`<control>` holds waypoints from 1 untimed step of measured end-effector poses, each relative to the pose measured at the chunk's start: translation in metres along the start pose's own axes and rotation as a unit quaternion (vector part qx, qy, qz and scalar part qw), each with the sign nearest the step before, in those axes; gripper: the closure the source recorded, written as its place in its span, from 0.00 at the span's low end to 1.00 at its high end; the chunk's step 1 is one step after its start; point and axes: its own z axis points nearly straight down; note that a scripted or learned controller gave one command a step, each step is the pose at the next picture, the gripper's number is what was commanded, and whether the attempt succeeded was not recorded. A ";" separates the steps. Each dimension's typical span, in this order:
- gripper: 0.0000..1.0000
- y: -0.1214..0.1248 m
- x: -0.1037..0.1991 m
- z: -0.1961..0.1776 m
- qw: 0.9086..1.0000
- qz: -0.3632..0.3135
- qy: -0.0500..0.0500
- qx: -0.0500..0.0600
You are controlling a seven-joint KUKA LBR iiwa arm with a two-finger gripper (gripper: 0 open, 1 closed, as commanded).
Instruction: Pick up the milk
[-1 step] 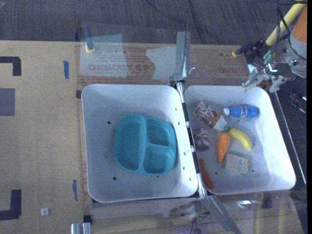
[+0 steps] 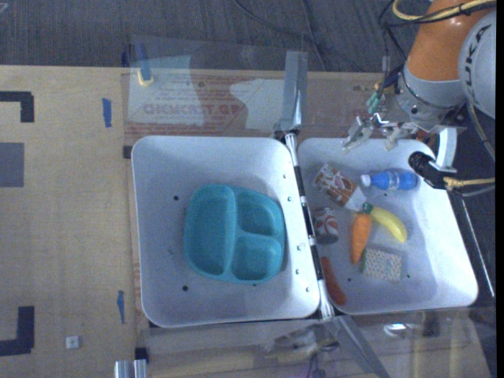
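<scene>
At the near end of the right bin (image 2: 453,286), a red sausage (image 2: 333,282) lay along the left wall, with a speckled sponge (image 2: 383,264) beside it toward the middle. Just beyond stood a carrot (image 2: 359,236) and a banana (image 2: 389,223), touching at their far ends. A small can (image 2: 326,224) sat by the left wall. The milk (image 2: 334,183), a small brown-and-white carton, lay tilted farther back, with a blue bottle (image 2: 390,181) on its side to its right. The left bin (image 2: 150,211) held a teal divided plate (image 2: 234,232). At the far right corner the arm (image 2: 453,50) reached down, wrist bent leftward. Its gripper (image 2: 376,132) hovered above the bin's far edge, fingers spread and holding nothing, apart from the milk.
</scene>
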 end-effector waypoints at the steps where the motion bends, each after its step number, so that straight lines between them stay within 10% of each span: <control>1: 0.00 -0.056 0.059 0.018 1.000 0.008 0.000 0.000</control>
